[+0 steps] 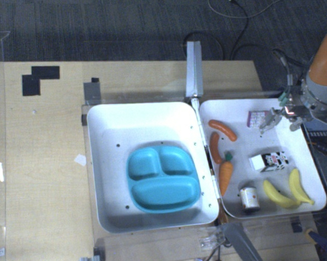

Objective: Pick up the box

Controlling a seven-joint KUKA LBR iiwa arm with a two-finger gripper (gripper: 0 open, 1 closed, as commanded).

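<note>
On the left we see a lot of bare bench (pixel 38 162) with nothing in the way. Next comes the left bin (pixel 104 158). A blue tray (pixel 162 178) with three parts lies in its middle, a bit toward the near side. White floor shows all around the tray, most of it at the far side.

The two bins touch along one edge in the middle. A grey post (pixel 193 70) stands at the far end of that edge.

The right bin (pixel 317 200) holds many things. Two sausages (pixel 222 129) lie close to its left wall, one far and one just nearer. A carrot (pixel 226 174) lies near them, nearer to us. A small can (pixel 249 197) stands by the near rim. The box (pixel 269 161) lies in the middle of this bin, white with a dark print, with bare floor around it. Two bananas (pixel 291 190) lie right of the can, by the near right corner. A small purple packet (pixel 256 117) lies at the far side.

The gripper (pixel 277 118) is over the far right part of this bin, just right of the packet and apart from the box. We cannot tell how its fingers stand.
</note>
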